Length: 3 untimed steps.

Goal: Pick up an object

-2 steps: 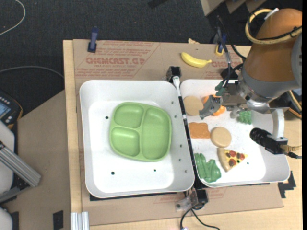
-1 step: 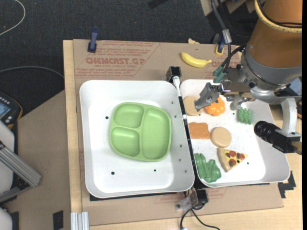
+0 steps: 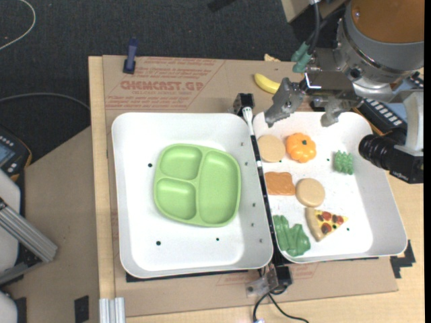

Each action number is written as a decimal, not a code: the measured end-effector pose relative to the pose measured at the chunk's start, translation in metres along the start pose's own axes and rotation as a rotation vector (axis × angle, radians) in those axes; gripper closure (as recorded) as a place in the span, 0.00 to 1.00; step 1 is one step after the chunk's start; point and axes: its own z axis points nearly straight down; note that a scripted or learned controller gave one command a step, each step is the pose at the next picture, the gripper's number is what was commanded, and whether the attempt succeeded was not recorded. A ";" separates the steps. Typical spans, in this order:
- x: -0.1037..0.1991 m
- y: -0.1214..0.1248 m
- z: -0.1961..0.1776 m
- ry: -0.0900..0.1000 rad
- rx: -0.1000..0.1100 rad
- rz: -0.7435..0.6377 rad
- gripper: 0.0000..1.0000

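My gripper point(image 3: 303, 112) hangs open above the far edge of the right bin point(image 3: 377, 214), with nothing between its fingers point(image 3: 277, 108). Just below it lie a tan round cookie point(image 3: 271, 148) and an orange pumpkin point(image 3: 300, 147). Further down sit a brown toast slice point(image 3: 279, 183), a second round cookie point(image 3: 310, 192), a pizza slice point(image 3: 324, 223), a green bean cluster point(image 3: 291, 236) and a small green leafy piece point(image 3: 344, 162).
The left bin point(image 3: 135, 153) holds a green divided plate point(image 3: 199, 185). A yellow banana point(image 3: 267, 83) lies on the cardboard behind the bins. A black camera body point(image 3: 390, 155) juts over the right bin's right edge.
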 end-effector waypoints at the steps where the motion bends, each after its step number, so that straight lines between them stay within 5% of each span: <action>1: 0.075 -0.002 0.043 -0.004 0.021 -0.001 0.00; 2: 0.071 0.000 0.030 -0.004 0.013 0.005 1.00; 3: 0.072 0.000 0.020 -0.004 0.012 0.004 1.00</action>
